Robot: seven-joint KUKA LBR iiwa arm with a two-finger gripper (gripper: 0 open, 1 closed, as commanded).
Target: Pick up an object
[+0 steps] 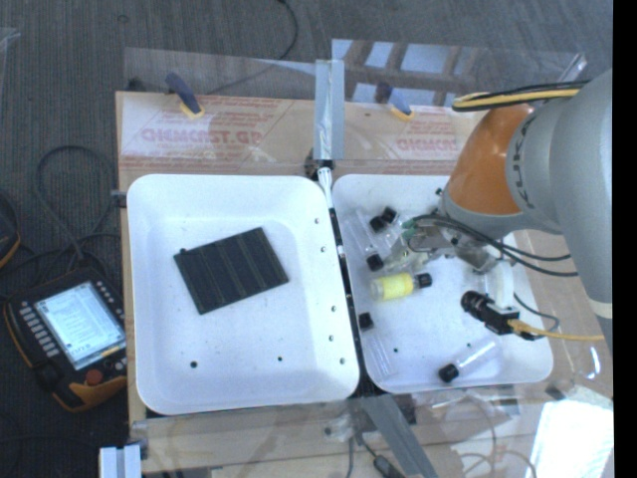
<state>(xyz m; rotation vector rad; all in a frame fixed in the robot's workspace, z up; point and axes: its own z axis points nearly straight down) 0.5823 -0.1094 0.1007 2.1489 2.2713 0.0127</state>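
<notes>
The grey arm (557,167) with orange band reaches over the right white bin (528,366). Its gripper (418,239) hangs just above the small yellow cylinder (394,287); its grip state cannot be told. Left of that cylinder, a ribbed black rectangular pad (231,269) lies in the left white bin (159,217).

Single fixed camera above the bench, looking down at a slant. Takes in both white bins: left bin (159,366), right bin (518,366). Arm (557,157) enters from frame right, near the lens. Floor and a handheld pendant (70,332) at left edge
</notes>
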